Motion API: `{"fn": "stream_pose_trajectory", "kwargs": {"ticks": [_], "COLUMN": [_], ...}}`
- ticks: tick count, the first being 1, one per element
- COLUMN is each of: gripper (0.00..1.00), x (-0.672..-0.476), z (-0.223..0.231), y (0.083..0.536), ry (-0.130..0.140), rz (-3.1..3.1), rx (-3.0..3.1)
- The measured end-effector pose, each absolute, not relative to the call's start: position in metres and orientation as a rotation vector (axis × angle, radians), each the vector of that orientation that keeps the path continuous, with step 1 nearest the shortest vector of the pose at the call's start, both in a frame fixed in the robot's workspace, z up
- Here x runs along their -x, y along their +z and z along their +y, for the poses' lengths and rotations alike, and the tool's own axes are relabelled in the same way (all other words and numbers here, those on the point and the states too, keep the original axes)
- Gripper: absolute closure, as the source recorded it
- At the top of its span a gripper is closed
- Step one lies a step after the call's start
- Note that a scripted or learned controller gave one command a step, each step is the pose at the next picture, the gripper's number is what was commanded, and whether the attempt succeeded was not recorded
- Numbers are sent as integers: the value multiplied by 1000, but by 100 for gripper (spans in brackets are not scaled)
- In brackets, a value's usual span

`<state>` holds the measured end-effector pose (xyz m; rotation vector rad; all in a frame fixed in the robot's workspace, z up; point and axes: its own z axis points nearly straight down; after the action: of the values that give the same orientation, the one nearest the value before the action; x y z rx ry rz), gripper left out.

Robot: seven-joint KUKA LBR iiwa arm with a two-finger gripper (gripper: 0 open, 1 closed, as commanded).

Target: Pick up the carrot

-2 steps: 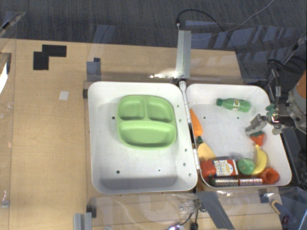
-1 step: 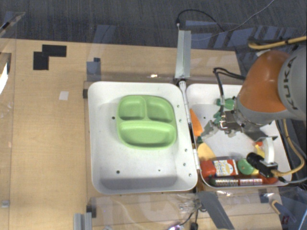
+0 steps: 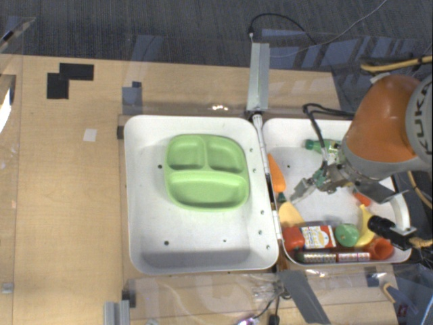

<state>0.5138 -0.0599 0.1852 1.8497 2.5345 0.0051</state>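
The carrot (image 3: 276, 174) is a slim orange piece lying along the left wall of the right bin (image 3: 298, 156), pointing towards the far side. My gripper (image 3: 310, 186) hangs over the middle of that bin, just right of the carrot and apart from it. Its fingers (image 3: 298, 191) look open with nothing between them. The grey arm with its orange band (image 3: 382, 131) comes in from the right and hides the bin's right part.
The near end of the right bin is crowded: a yellow piece (image 3: 289, 214), a red ketchup bottle (image 3: 312, 236), a green ball (image 3: 347, 234), a banana (image 3: 366, 223). A small green item (image 3: 312, 143) lies at the far side. The left bin (image 3: 145, 181) bears a green divided plate (image 3: 205, 170).
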Motion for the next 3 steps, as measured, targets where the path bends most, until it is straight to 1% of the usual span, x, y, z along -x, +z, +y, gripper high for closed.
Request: {"fn": "stream_pose_trajectory", "kwargs": {"ticks": [1, 2, 3], "gripper": [0, 0, 100], "x": [-567, -545, -547], "z": [-70, -95, -93], "y": [201, 92, 104], "ry": [6, 10, 17], "rz": [2667, 2771, 2769], "rx": [-1648, -1443, -1440]}}
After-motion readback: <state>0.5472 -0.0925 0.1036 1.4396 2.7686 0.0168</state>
